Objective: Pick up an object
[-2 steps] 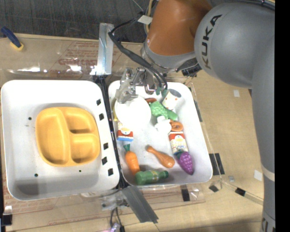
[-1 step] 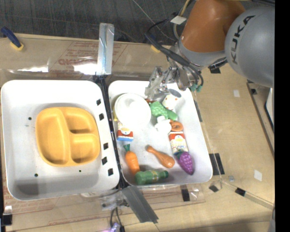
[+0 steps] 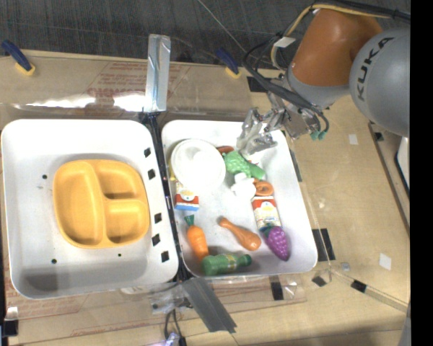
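My gripper (image 3: 256, 137) hangs over the back right corner of the right bin (image 3: 301, 193), just above the green broccoli-like toy (image 3: 242, 164); can't tell if it's apart or together, nothing visibly held. Left to right now. Left bin (image 3: 22, 193) holds a yellow divided tray (image 3: 101, 200), sitting mid-bin. Right bin: white round bowl (image 3: 197, 163) at back left, small bottle with red and blue label (image 3: 187, 200) just in front of it, carrot (image 3: 196, 241) nearer the front, green bottle (image 3: 226, 263) lying along the front wall. Orange drumstick (image 3: 239, 233) mid-bin, tilted. White piece (image 3: 242, 186) touches the green toy. Red-labelled bottle (image 3: 263, 209) right of centre, purple grapes (image 3: 278, 242) just in front of it.
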Tool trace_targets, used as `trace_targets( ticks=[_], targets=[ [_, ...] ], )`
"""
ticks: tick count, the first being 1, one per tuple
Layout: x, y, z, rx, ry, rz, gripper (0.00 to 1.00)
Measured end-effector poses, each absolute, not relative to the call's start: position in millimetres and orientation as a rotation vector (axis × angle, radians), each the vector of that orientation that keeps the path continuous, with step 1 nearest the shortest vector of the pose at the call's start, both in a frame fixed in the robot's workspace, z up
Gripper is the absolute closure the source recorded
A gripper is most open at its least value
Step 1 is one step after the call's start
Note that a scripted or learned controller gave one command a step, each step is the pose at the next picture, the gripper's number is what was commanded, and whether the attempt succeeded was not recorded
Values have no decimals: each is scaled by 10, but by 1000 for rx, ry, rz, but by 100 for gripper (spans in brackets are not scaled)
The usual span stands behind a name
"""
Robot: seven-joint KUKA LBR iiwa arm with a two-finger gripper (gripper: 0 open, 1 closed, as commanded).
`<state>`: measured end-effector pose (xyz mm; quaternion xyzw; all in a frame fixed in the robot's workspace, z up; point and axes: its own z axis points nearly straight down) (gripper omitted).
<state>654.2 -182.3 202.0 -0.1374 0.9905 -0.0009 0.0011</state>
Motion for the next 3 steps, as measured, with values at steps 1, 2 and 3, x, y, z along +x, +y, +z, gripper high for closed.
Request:
trace_targets(
  ticks=[1,2,3],
  targets=[
    [5965,-1097,1713,-246,3133,3,100],
    [6579,-1314,2373,162,3132,-2,100],
    [6266,-2120,1798,-176,3137,-1,100]
  ],
)
